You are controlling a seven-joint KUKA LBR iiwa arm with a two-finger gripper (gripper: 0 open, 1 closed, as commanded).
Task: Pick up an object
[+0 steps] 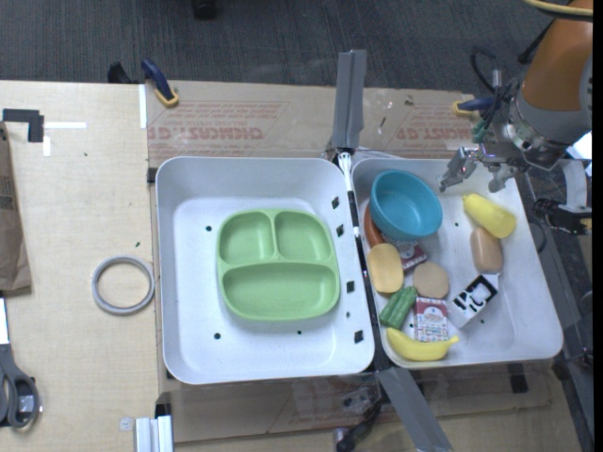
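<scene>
1. The arm reaches in from the right, and its hand (478, 166) hangs over the far right part of the right bin (542, 323). Its two fingers are spread apart with nothing between them.
2. No object is lifted yet; by my reading this is the approach step, before any grasp.
3. The candidates all lie in the right bin: a yellow lemon-shaped piece (491, 215) just near of the hand, a tan oblong piece (486, 250) beside it, a blue bowl (406, 203) to the left, and a banana (419, 346) at the near edge.
4. The left bin (179, 290) carries a green divided plate (278, 264), well apart from the hand.
5. The yellow piece looks the closest target. The next move probably calls for shifting slightly nearer, descending so the fingers straddle it, then closing.
6. Its rounded shape may slip out if the fingers land off centre.
</scene>
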